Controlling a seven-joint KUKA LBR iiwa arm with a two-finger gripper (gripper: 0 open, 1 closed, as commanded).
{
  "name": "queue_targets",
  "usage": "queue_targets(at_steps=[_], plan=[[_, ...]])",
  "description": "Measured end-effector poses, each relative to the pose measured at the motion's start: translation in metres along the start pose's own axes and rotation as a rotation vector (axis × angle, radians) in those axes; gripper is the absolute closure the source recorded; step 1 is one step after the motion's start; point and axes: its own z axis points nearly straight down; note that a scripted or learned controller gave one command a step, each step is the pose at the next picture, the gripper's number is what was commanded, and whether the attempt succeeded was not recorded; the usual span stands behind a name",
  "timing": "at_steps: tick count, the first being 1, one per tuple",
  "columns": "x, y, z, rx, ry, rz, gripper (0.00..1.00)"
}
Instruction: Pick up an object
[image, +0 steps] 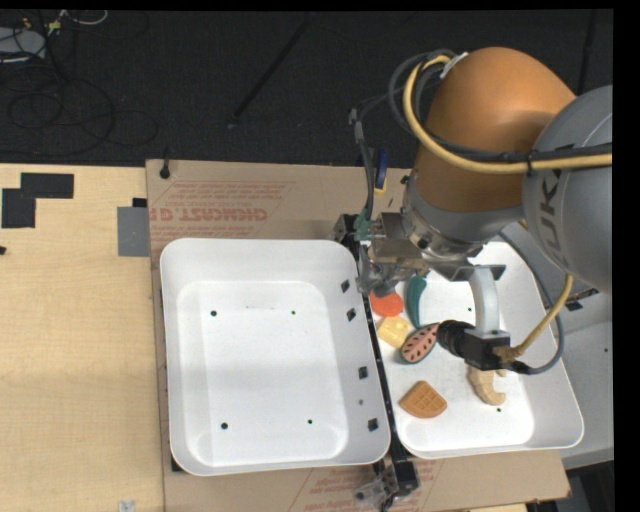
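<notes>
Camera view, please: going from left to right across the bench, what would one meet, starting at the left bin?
Left bin → yellow block → waffle-shaped piece → tan curved piece → right bin's far rim. The orange, teal and brush-like pieces beside the yellow block overlap in order, so I leave them out.

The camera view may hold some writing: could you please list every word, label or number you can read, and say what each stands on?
"CHEMCRAFT CO" or close to it, red print seen upside down on the cardboard sheet under the bins; the letters are blurred, so the reading is uncertain.
More red print on the cardboard's near edge: too small to read.
"KU", dark letters on the grey arm, cut off.
</notes>
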Motion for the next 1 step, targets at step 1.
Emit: queue_targets(at_steps=[1], plan=[[-0.0121, -0.0505, 0.0315, 0.013, -0.003, 0.009, 1.00]])
